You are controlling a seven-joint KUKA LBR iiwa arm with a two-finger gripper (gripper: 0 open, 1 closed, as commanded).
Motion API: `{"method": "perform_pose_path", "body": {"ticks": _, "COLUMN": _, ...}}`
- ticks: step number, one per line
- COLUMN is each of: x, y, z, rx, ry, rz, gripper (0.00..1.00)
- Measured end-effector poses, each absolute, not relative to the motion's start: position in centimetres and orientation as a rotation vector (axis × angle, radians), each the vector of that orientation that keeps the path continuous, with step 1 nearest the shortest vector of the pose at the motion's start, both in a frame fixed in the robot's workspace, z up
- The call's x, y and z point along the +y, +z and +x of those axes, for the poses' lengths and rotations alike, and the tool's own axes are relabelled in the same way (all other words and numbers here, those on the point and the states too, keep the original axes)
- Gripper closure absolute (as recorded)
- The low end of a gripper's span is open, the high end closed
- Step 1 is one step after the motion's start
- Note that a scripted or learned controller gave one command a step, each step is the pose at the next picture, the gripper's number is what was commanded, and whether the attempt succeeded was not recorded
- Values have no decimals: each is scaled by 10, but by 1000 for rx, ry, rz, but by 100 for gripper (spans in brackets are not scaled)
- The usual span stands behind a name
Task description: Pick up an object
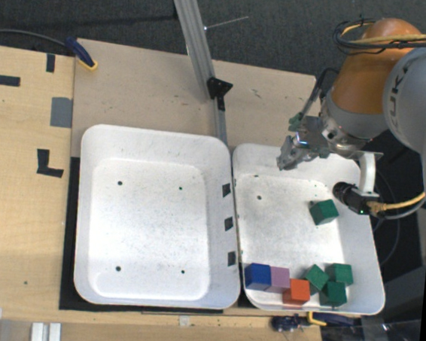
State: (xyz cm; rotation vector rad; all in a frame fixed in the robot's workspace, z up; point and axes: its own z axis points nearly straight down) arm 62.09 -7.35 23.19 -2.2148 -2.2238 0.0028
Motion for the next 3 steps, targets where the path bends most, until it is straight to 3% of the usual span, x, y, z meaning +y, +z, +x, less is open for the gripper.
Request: {"method": "perform_pose_path", "body": {"ticks": 3, "x": 76, "y": 215, "z": 548, "rx": -2226, "ry": 4, "rz": -2212, "gripper": 100}}
